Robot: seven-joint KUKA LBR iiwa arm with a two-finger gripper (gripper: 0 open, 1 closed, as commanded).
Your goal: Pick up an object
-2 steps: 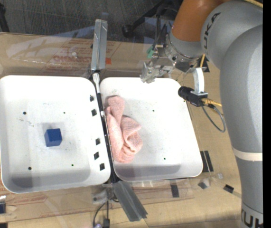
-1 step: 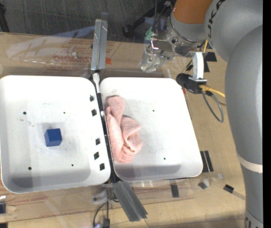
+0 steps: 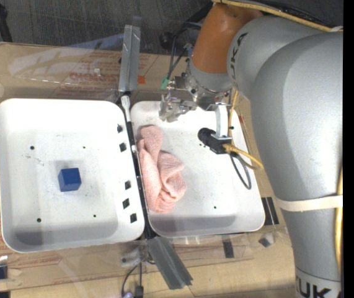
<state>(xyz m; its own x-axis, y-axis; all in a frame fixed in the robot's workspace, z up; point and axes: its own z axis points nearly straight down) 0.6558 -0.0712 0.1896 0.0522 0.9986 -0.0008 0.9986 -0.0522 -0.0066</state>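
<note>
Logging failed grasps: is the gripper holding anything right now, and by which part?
Nothing shows in the gripper; the pink cloth lies in the right bin, the blue cube in the left.

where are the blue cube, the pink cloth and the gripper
blue cube (image 3: pixel 69 179), camera view, middle of its top face, in the left bin
pink cloth (image 3: pixel 159 169), camera view, centre of the crumpled folds, left side of the right bin
gripper (image 3: pixel 175 107), camera view, at the fingertips, over the right bin's far edge

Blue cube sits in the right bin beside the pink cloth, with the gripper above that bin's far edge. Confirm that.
Not quite: the blue cube sits in the left bin. The camera view shows the pink cloth alone in the right bin, gripper above its far edge.
</note>
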